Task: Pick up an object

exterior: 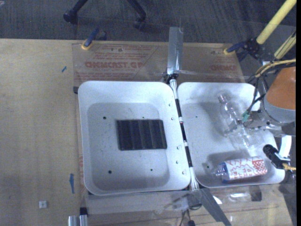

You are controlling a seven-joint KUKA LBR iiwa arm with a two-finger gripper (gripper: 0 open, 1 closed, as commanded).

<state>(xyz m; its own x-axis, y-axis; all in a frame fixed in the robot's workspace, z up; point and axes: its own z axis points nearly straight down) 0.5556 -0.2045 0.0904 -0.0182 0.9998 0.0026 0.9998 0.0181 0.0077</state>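
Observation:
A dark ridged rectangular pad (pixel 141 134) lies flat in the middle of the left bin (pixel 94 102). In the right bin (pixel 197 98) a clear plastic item (pixel 227 108) sits near the centre. A small bottle with a red and white label (pixel 243 169) lies on its side along that bin's front edge. My gripper (pixel 242 123) reaches in from the right and hangs low over the clear plastic item, with the orange band (pixel 284 88) above it. Glare and the see-through plastic blur the gripper's tip, and nothing can be seen held in it.
A metal divider post (pixel 175 46) rises behind the seam between the bins. Clamps (pixel 89 39) and cables (pixel 268 69) sit at the back of the bench. A black connector (pixel 273 155) hangs by the right bin's right rim.

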